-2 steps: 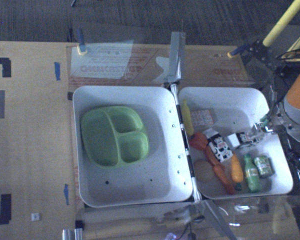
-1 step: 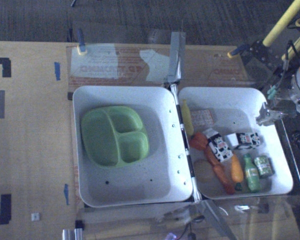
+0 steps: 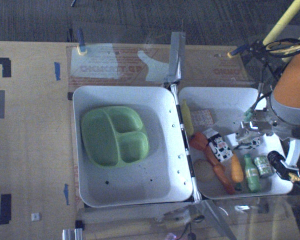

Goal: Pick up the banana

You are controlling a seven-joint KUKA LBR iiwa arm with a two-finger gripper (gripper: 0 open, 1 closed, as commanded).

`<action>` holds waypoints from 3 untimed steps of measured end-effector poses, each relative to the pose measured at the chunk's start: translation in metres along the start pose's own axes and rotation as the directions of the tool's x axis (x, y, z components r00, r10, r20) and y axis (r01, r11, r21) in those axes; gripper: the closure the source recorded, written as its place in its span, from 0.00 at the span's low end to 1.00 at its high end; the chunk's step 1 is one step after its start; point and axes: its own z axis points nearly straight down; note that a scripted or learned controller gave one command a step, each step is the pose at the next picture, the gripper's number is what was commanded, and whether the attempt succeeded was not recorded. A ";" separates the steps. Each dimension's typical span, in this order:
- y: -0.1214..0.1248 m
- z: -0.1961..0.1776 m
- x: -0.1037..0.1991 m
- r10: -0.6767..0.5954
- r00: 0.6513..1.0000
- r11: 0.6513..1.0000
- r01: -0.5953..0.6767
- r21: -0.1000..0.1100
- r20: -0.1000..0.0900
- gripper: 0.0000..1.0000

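Yellow banana hugs the right bin's left wall, risking a wall-blocked miss; claw opening, can't tell.

Pale tan wooden surface marked with black squares and short blue tape strips. Two white bins: left bin holding a matte light-green divided plate; right bin crowded with a yellow banana, a red-orange carrot, an orange fruit-shaped toy, a green bottle, a greenish can and a white carton with black and red print. Arm grey with a bright orange band. Dark grey-blue carpeted floor above. Yellow rod slanting at upper right.
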 end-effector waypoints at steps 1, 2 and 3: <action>0.024 -0.047 -0.008 -0.112 0.994 0.994 0.112 -0.004 0.002 1.00; 0.024 0.009 0.003 -0.103 0.995 0.995 0.103 -0.001 0.000 1.00; 0.036 0.093 -0.070 -0.168 0.986 0.986 0.168 -0.007 0.003 1.00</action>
